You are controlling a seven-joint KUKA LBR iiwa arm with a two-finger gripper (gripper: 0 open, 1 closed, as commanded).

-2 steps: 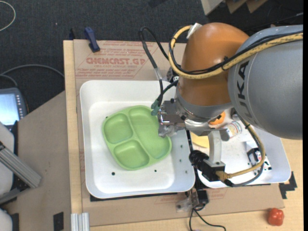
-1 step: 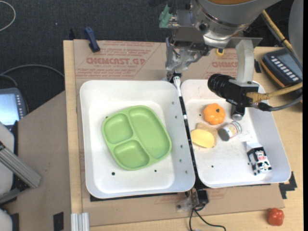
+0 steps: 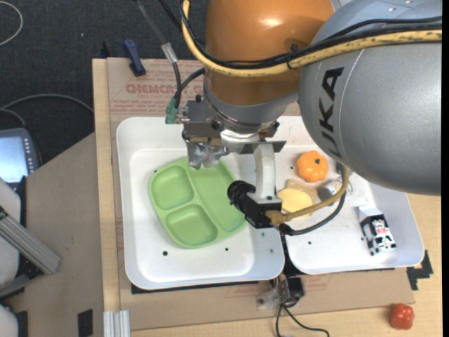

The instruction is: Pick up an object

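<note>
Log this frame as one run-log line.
arm: over left bin | gripper: at green divided tray far edge, grasp unconfirmed | right bin: orange pumpkin, cow toy

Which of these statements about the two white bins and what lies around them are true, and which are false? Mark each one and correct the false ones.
1. The green divided tray lies in the left bin. True.
2. The small orange pumpkin lies in the left bin. False: it lies in the right bin.
3. The tray has three compartments. True.
4. The black-and-white cow figure stands on the green tray. False: it lies in the right bin, near its right edge.
5. A small red object lies outside both bins. True.
</note>
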